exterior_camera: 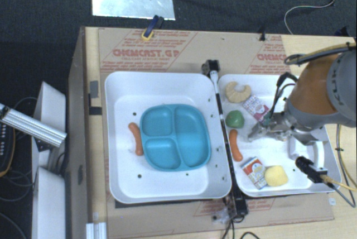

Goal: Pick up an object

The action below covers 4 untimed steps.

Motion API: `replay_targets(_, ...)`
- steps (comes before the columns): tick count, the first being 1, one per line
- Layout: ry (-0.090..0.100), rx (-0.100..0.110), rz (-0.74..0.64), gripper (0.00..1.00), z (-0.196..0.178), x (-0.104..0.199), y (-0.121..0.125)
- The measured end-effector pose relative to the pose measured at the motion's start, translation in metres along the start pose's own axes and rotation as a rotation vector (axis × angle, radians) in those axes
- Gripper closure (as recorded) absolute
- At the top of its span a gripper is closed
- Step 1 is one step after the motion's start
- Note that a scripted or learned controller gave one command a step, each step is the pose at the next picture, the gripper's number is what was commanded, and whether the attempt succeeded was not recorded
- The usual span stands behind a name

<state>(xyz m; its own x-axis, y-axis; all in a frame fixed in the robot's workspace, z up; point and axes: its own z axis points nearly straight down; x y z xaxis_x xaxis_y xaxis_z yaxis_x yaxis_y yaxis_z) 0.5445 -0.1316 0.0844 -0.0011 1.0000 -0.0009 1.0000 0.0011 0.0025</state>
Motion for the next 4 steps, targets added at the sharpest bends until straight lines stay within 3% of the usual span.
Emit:
replay_targets(1, 0.000, -0.001, -0.001, 0.00, 0.000, -0.012, 0.051)
replay_targets(2, 0.022, 0.021, -0.005, 0.00, 0.002, -0.067, 0.095)
replay_targets(3, 0.001, -0.001, -0.004, 0.00, -0.016, -0.005, 0.120)
replay_targets(4, -0.001, -0.004, -0.007, 1.00, -0.027, -0.005, 0.121)
